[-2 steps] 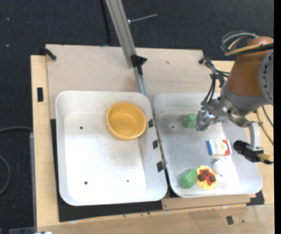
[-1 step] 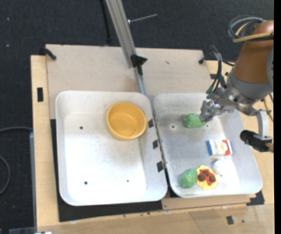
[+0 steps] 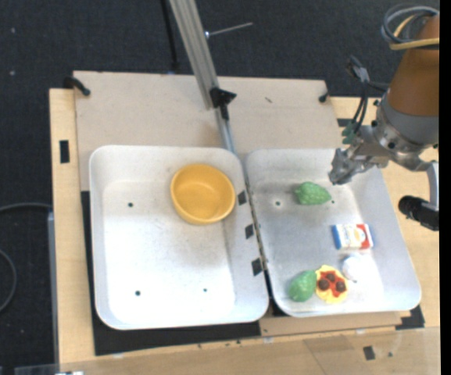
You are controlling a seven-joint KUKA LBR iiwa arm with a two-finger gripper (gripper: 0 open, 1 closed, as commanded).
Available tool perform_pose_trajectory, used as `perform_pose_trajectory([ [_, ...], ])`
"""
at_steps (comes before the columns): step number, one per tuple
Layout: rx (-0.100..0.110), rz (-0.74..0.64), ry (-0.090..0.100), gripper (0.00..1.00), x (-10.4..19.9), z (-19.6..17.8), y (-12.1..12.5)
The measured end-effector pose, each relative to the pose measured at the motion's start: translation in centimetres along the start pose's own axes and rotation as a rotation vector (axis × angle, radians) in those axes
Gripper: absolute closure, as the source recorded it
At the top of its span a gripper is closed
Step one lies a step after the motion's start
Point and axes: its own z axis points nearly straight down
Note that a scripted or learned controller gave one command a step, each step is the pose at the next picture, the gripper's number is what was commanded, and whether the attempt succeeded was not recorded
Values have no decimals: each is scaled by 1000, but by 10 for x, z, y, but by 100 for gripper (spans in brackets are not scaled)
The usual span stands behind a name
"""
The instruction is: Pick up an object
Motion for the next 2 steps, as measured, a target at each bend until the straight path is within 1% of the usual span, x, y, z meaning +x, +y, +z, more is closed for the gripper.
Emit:
perform_pose_trajectory([
  [1,6,-2,1,100,51,17,-8],
  [2,5,-3,2,100,106,14,-13],
])
